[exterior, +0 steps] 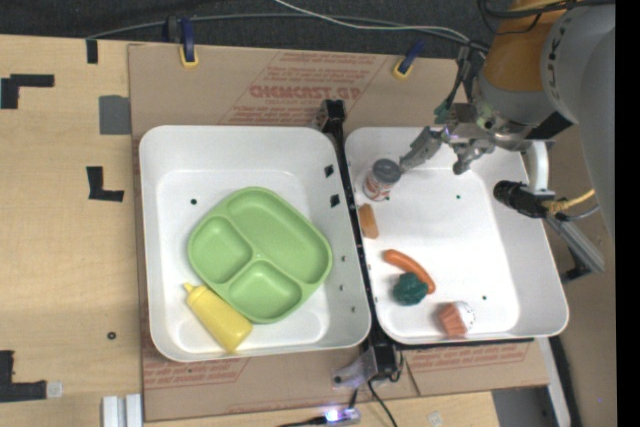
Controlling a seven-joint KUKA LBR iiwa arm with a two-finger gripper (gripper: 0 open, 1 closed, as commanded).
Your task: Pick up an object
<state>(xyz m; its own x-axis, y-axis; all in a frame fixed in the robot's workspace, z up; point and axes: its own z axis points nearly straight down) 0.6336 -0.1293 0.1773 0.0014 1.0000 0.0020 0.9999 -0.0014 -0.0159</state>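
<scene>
Left bin [160, 215]: green divided plate [260, 255], yellow bottle [216, 317] touching its lower-left edge. Right bin [520, 245]: small jar [381, 179] upper left, orange carrot [408, 265], green piece [409, 290], pink block [455, 318]. Pincer [447, 153] above bin's top edge, fingers spread, holding nothing.

Cardboard sheet [290, 85] under bins; two clamps [186, 45] at far edge; cable [300, 5], possibly loose.
</scene>
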